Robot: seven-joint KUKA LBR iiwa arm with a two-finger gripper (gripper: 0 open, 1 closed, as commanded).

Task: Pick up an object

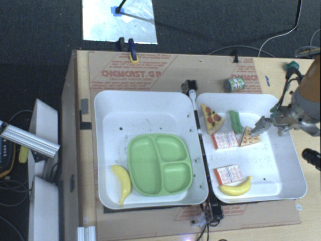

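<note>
Just beside the pincer (257,126), a pizza slice (249,137) below its tip.

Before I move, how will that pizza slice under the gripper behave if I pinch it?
The gripper sits at the small pizza slice in the right bin. The slice lies flat and thin, so it probably offers little edge to pinch and may slide on the smooth white floor. It looks like a light toy, likely stiff.

The claw (257,126) hangs over the right bin (286,159), seemingly touching a pizza slice (249,137).
</note>
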